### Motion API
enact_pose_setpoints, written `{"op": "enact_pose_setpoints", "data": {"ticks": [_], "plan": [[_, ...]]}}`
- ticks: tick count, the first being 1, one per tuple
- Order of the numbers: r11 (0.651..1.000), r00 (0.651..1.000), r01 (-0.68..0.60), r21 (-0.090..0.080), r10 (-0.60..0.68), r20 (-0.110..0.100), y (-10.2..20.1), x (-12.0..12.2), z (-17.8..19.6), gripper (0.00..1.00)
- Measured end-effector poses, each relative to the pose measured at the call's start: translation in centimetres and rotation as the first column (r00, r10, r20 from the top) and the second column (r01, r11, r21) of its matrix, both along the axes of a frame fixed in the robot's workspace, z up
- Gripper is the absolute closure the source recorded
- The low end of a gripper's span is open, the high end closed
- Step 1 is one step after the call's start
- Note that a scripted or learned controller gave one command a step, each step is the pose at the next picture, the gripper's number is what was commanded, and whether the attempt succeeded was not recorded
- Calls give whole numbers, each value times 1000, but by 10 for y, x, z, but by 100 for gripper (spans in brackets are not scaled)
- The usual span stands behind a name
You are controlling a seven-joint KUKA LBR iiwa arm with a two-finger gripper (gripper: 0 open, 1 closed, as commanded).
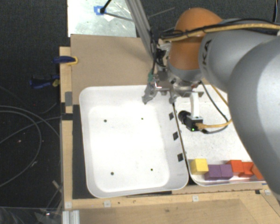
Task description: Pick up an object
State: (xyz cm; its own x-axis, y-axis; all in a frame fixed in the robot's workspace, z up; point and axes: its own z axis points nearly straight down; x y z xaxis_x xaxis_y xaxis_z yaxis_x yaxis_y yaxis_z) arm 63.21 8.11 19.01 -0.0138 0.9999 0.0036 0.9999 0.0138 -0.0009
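your gripper (159,93) hangs over the far rim where the two white bins meet, its fingers pointing down above the upper right corner of the left bin (98,125); from this slant you cannot tell whether those fingers are spread or pressed together, and nothing shows between them. everything you could pick lies the other way: a yellow block (199,165), a purple block (220,171) and an orange block (242,167) sit in a row against the near wall of the right bin (210,125), touching or nearly touching one another. so the target lies toward the near edge of the bench and to the view's right of the gripper, well apart from it. the row's long axis runs left to right along that wall, and the yellow block is the nearest end, with its left face free.
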Motion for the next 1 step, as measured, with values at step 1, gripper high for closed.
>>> {"op": "enact_pose_setpoints", "data": {"ticks": [1], "plan": [[1000,1000,14,-4,-13,12,-34,20,87,0]]}}
